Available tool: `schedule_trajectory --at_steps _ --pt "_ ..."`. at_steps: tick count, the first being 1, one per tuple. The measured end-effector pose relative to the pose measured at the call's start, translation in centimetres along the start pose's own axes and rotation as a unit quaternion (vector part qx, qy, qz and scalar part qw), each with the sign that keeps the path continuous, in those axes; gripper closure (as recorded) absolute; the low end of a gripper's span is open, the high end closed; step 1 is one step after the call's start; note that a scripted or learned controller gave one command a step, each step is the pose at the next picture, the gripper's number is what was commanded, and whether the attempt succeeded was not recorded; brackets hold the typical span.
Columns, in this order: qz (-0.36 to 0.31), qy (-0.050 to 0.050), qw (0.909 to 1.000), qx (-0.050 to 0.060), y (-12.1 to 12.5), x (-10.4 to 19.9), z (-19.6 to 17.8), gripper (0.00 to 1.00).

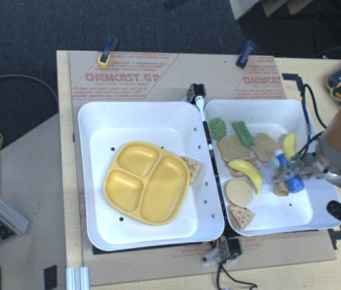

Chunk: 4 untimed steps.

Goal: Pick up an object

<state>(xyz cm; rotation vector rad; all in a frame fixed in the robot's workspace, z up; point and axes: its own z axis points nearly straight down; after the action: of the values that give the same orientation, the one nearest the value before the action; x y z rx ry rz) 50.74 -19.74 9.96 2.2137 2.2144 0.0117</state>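
**Arm Over Right Bin, Lower Right of Frame**

The bench [158,71] carries two white bins. The left bin [92,122] holds a yellow divided plate [147,182]. The right bin [303,213] holds toy food: a banana [246,173], a round cracker [239,193] and a blue object [295,183]. The gripper [288,175] sits at the blue object, right of centre in that bin. Whether the fingers are apart or together: cannot tell.

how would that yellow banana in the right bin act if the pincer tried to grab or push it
The banana looks smooth and glossy, so it may slip between closing fingers. Its curved, rounded body would probably rock or pivot when pushed rather than slide straight. It lies against the tan bread-like pieces and the round cracker, so a shove would likely nudge those too.
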Motion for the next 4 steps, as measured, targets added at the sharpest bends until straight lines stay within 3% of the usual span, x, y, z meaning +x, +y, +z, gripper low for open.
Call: schedule_trajectory --at_steps 2,3,4 --pt "0.0 -0.001 1.0 0.002 -0.4 -0.1 -11.3 1.0" --pt "0.0 0.0 1.0 0.004 -0.3 -0.1 -12.6 1.0" --pt "-0.002 0.001 1.0 0.004 1.9 4.3 -12.8 1.0"
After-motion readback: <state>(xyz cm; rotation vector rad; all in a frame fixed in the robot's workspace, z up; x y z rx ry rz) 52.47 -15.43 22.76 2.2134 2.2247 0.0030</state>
